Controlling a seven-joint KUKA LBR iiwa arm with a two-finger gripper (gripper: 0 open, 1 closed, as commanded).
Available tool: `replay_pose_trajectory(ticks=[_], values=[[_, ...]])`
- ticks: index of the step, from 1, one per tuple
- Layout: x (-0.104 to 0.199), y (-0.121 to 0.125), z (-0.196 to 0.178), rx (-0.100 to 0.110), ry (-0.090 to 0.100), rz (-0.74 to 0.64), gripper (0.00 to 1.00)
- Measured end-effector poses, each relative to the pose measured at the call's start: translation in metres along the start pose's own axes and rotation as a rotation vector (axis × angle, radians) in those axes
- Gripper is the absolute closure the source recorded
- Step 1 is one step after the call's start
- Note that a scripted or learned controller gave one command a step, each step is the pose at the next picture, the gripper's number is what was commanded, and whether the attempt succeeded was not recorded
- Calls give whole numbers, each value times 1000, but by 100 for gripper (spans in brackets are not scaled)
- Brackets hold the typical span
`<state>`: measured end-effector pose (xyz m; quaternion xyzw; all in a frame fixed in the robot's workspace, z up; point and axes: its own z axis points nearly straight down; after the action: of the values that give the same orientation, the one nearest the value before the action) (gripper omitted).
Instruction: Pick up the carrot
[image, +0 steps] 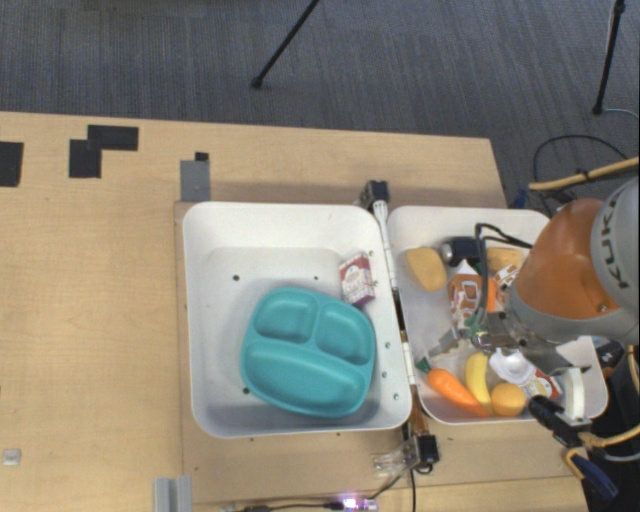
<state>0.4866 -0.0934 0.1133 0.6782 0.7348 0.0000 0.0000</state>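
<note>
**Arm over the right bin, carrot not yet taken**

The arm, its orange band uppermost, rises closest to the lens and covers much of the right bin. Below it the gripper hangs among the clutter; whether it is spread or closed, and whether it has anything, cannot be told from here.

The carrot lies at the bin's near-left corner, slanted, its thick end toward the dividing wall. A banana sits just beside it, with a lemon next along. A yellow piece rests toward the far side. The left bin bears a teal tray and a small packet.

Judging by this, the step in hand is the approach: the gripper is near the carrot but above and behind it, and nothing shows a hold. The next move likely calls for shifting toward the near-left corner and lining up across the carrot's narrow width.

Room is tight there. The bin's walls close in on two sides, and the banana crowds the third.
</note>
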Motion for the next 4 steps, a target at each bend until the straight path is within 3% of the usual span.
replay_pose_trajectory(ticks=[1, 2, 3, 4], values=[[5, 1, -16, -3, -1, -215, 0], [41, 5, -72, -5, -2, -587, 0], [5, 2, 27, -5, -3, -739, 0], [5, 5, 15, -12, -6, -737, 100]])
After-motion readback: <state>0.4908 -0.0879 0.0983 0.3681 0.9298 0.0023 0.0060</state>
